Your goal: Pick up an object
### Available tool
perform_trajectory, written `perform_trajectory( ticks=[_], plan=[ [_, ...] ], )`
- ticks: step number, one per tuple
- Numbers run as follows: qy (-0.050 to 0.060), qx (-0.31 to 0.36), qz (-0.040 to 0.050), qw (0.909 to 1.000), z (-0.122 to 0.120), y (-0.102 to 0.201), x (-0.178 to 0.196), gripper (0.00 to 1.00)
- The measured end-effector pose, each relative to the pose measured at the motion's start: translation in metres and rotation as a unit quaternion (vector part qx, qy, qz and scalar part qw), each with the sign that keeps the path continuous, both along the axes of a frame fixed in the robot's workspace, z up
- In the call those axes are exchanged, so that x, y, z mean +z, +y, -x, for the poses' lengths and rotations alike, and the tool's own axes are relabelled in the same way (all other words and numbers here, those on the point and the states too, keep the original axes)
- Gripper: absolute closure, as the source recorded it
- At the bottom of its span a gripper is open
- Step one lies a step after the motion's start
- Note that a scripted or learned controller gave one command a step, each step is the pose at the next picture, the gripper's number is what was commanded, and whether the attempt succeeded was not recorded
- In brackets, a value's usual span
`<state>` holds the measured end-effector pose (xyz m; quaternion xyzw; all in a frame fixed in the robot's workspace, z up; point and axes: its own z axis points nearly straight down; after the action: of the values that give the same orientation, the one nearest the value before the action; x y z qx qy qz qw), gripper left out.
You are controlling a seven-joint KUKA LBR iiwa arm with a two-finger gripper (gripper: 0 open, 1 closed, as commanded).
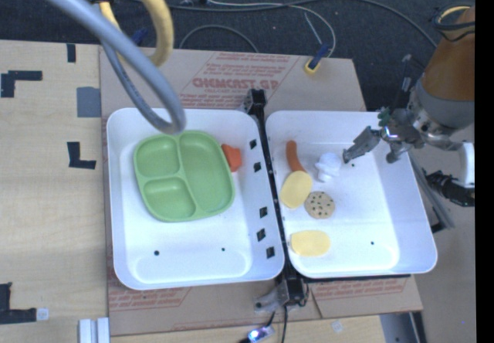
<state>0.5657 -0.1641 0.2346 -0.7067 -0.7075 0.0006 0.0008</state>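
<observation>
The orange piece [231, 156] is half hidden behind the green tray [184, 175] in the left bin [127, 241]. Over the right bin [401, 241], the gripper [378, 144] hangs empty, fingers spread, beside a small white object [329, 168], sausage [293, 156], cookie [319, 205] and two yellow pieces [309, 242].

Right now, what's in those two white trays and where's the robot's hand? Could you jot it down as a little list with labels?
left bin: green divided plate, small orange piece beside its right edge
right bin: sausage, white lump, pale yellow round piece, cookie, yellow oval piece
gripper: over the right bin's upper right part, fingers spread, nothing between them
nearest item to gripper: white lump
</observation>
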Motion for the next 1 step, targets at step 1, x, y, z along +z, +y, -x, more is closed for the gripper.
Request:
perform_trajectory(
  ticks=[1],
  plan=[
    [0.001, 0.0, 0.0006, 1.0, -0.0029, -0.0044, -0.0439, 0.0]
  ],
)
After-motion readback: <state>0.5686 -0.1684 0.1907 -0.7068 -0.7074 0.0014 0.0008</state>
